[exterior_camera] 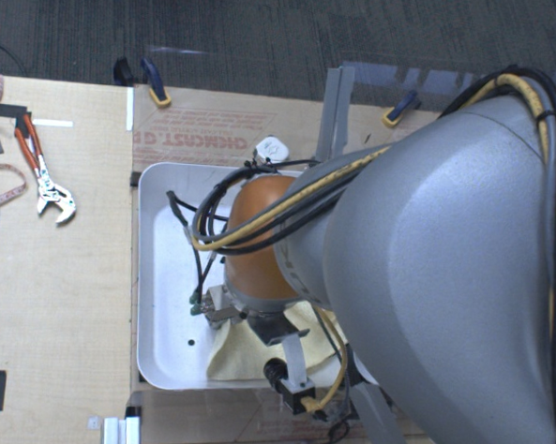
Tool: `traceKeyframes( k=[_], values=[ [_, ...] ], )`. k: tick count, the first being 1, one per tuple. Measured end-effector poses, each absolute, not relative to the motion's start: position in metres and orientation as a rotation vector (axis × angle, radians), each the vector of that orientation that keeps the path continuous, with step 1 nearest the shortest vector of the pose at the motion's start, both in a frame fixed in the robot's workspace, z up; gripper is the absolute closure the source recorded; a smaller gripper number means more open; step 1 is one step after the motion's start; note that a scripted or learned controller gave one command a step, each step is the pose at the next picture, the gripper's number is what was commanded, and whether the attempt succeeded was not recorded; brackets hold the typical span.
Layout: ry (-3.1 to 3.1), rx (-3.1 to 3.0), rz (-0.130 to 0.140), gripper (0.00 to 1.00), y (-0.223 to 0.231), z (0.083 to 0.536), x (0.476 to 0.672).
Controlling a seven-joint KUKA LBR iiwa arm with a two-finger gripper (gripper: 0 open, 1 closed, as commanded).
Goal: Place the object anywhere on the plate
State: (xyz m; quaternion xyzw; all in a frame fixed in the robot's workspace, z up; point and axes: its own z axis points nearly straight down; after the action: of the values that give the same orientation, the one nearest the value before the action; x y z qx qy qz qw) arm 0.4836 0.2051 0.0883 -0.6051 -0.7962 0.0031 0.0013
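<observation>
Your arm (445,255) reaches low into the white bin (161,284), and its orange band (258,239) hides most of the wrist. The pincer (230,319) sits just above a pale yellowish plate (242,355) at the bin's near edge. You cannot tell its state, nor make out the object. Judge this as the placing step; next, confirm the release before lifting clear.

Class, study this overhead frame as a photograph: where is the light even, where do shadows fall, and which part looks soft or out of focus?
In the camera view, light is even on the wooden bench, where the wrench looks sharp; the arm, close to the lens, looks soft and smooth; it shades the white bin below it, dimming the cream-coloured plate and the gripper.
</observation>
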Motion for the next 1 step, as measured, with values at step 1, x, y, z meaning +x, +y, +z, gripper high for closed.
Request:
traceKeyframes(
  k=[1],
  values=[
    [-2.631,-1.714,0.009,1.00,0.2138,0.1465,0.5247]
  ],
)
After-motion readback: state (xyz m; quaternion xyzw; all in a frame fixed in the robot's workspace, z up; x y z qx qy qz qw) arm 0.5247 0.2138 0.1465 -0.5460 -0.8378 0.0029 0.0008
